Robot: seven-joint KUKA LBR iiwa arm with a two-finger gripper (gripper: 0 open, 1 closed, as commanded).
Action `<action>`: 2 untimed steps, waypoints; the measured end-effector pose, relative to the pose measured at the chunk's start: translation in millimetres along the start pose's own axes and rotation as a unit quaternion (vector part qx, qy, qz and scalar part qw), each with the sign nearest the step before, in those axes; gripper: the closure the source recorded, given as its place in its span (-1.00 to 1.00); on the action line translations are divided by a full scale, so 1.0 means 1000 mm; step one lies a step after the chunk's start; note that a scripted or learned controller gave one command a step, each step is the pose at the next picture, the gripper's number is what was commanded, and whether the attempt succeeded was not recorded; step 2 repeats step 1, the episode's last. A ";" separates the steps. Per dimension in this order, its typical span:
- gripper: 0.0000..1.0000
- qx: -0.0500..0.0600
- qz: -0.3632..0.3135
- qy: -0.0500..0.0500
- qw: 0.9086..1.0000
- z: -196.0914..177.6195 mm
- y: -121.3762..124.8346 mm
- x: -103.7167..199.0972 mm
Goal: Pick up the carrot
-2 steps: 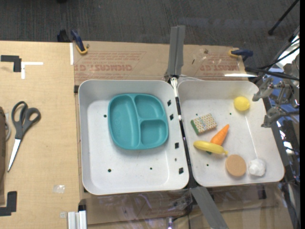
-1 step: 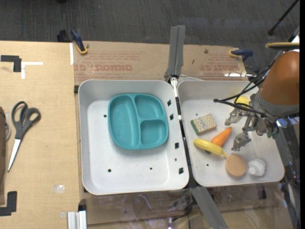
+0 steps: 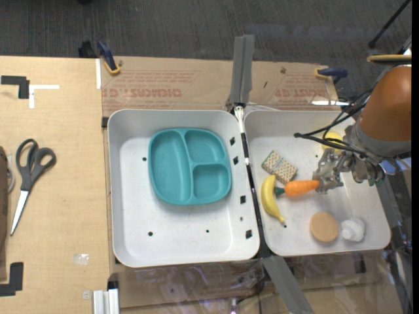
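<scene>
Scissors (image 3: 29, 169) lie on the bare wooden worktop (image 3: 59, 241) at the far left, handles up and blades pointing down the frame. Next comes the left bin (image 3: 124, 241), which carries a teal divided plate (image 3: 190, 167) in its upper middle. The right bin (image 3: 366, 241) sits just beside it, their rims touching. In it, from the left, a banana (image 3: 270, 198) lies upright along the inner wall, with a patterned cracker-like block (image 3: 280, 167) just above it. The carrot (image 3: 300, 188) lies flat near the bin's centre, its green end touching the banana and its orange tip pointing right. The claw (image 3: 327, 175) is down at that right tip; its fingers seem to be clamped on the carrot's end, though the tangle of metal there blurs the contact. Below sit a round tan disc (image 3: 324, 227) and a small white object (image 3: 353, 229). The arm's orange band (image 3: 391, 103) looms at the right.
</scene>
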State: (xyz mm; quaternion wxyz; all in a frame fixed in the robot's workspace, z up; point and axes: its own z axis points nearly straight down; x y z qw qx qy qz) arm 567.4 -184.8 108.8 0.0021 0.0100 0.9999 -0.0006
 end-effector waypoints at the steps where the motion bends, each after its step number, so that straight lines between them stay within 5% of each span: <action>1: 1.00 0.005 0.139 -0.003 0.990 -0.086 0.089 -0.013; 2: 1.00 0.005 0.139 -0.003 0.990 -0.086 0.089 -0.013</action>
